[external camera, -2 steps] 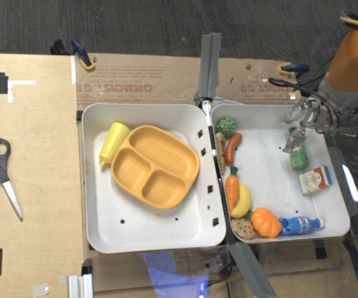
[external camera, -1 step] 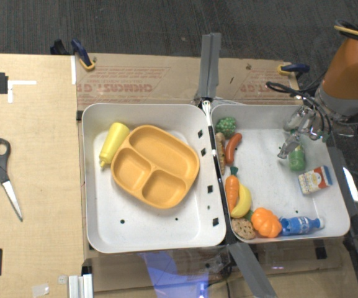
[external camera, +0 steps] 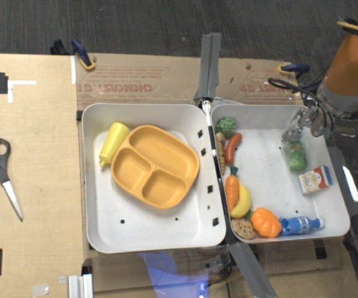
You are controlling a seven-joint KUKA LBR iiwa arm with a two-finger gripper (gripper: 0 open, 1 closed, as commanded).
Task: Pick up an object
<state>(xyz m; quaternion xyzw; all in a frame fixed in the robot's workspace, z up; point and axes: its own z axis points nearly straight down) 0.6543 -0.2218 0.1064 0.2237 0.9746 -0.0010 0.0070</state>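
I see the end effector (external camera: pixel 299 129) over the back right part of the right bin (external camera: pixel 262 166), just above a green round object (external camera: pixel 297 159), and I cannot tell its state. Near it lies a small red and white carton (external camera: pixel 315 180), and further along the bin's edges are a blue bottle (external camera: pixel 301 225), an orange pumpkin (external camera: pixel 265 221), a banana (external camera: pixel 243 201), a carrot (external camera: pixel 232 190) and a sausage (external camera: pixel 232 148). The left bin (external camera: pixel 104 222) holds a yellow divided plate (external camera: pixel 154 165) and a yellow bottle (external camera: pixel 113 143).

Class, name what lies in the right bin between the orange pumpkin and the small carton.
In the camera view, a blue bottle lies on its side between the pumpkin and the carton.
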